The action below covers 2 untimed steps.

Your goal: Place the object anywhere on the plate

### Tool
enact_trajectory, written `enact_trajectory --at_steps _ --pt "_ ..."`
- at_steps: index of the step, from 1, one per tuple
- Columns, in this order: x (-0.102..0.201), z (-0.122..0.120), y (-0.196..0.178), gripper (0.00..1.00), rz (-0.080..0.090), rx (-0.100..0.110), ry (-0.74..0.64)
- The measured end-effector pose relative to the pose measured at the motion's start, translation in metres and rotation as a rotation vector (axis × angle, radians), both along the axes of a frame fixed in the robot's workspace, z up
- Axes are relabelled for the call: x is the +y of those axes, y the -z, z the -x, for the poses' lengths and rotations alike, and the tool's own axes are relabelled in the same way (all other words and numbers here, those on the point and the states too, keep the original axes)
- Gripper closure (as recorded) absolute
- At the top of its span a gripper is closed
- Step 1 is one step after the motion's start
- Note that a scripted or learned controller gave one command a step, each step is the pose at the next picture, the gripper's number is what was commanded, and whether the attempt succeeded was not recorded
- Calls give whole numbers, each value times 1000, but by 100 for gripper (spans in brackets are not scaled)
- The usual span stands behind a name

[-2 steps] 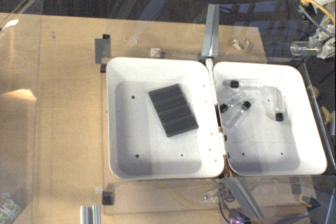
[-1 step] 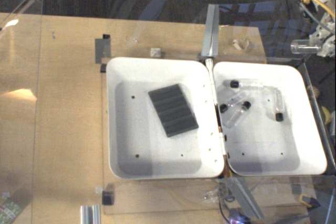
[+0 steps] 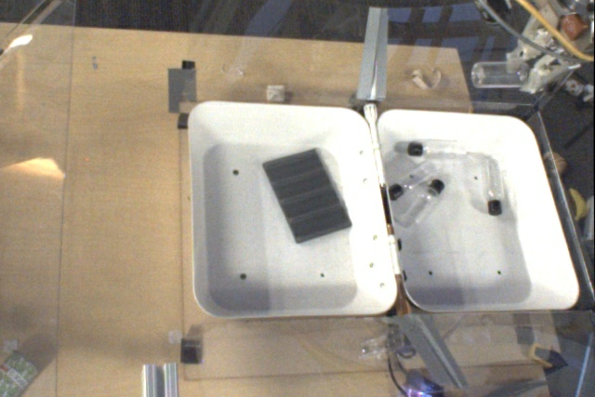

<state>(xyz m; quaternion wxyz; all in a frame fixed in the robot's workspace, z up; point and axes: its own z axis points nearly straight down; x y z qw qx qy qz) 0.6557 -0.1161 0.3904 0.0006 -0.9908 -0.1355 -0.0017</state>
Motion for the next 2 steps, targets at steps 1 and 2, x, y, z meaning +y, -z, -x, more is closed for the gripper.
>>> enact_trajectory --at_steps 1,2 --pt "93 24 -32 100 -1 -1 68" --pt "45 168 -45 100 1 -1 69"
